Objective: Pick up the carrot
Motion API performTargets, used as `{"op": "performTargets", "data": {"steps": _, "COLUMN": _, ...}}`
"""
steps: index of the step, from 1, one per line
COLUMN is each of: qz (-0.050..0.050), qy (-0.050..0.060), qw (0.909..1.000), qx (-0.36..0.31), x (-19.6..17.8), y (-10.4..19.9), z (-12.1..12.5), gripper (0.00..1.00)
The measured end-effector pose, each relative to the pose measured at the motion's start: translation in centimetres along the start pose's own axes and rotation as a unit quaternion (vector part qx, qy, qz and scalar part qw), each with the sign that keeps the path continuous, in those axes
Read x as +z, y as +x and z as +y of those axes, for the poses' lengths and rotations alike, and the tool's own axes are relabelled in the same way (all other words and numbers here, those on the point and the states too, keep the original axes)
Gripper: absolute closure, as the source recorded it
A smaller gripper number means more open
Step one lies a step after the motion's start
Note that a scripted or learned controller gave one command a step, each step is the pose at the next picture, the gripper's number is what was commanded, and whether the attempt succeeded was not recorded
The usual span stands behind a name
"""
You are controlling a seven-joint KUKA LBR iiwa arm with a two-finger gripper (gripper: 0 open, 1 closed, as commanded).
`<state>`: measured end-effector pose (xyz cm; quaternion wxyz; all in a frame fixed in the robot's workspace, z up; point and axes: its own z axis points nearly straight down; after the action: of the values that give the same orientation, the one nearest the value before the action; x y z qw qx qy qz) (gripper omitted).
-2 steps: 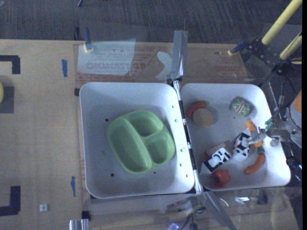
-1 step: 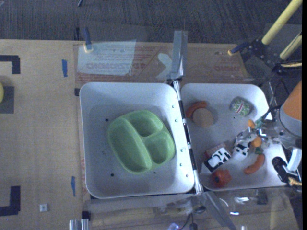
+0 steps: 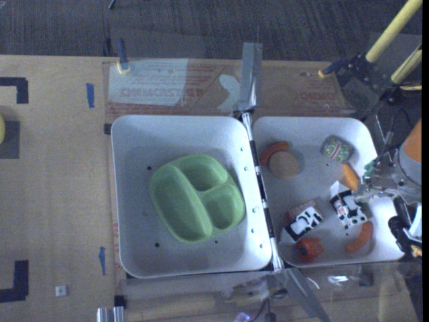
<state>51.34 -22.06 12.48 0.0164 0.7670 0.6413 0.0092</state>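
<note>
Brown desk (image 3: 60,200) under two white bins, dark carpet behind. Left bin (image 3: 134,146) with a green plate (image 3: 196,197) split into parts. Right bin (image 3: 315,127) full of toys.

Gripper (image 3: 371,180) low at the right side of the right bin, just beside the carrot (image 3: 350,176). Too blurry to see how it stands or if it touches anything.

Orange carrot near the right wall of the bin, long side tilted from upper left down to lower right. Pointy end too small to tell.

Black and white cow toys (image 3: 305,221) below it, plus an orange sausage shape (image 3: 360,237) and a red toy (image 3: 310,248). Clear sheet (image 3: 155,82) with red writing behind the bins, too blurry to read.
</note>
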Motion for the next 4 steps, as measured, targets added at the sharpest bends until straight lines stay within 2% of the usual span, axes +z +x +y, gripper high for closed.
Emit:
{"op": "performTargets", "data": {"steps": 1, "qz": 0.002, "qy": 0.018, "qw": 0.9987, "qx": 0.047, "x": -10.0, "y": 3.7, "z": 4.1, "gripper": 1.0}}
{"op": "performTargets", "data": {"steps": 2, "qz": 0.002, "qy": 0.019, "qw": 0.9987, "qx": 0.047, "x": -9.9, "y": 3.7, "z": 4.1, "gripper": 0.0}}
{"op": "performTargets", "data": {"steps": 3, "qz": 0.008, "qy": 0.019, "qw": 0.9983, "qx": 0.054, "x": 3.0, "y": 3.5, "z": 4.6, "gripper": 0.0}}
{"op": "performTargets", "data": {"steps": 4, "qz": 0.004, "qy": 0.018, "qw": 0.9983, "qx": 0.054, "x": 2.0, "y": 3.2, "z": 4.7, "gripper": 1.0}}
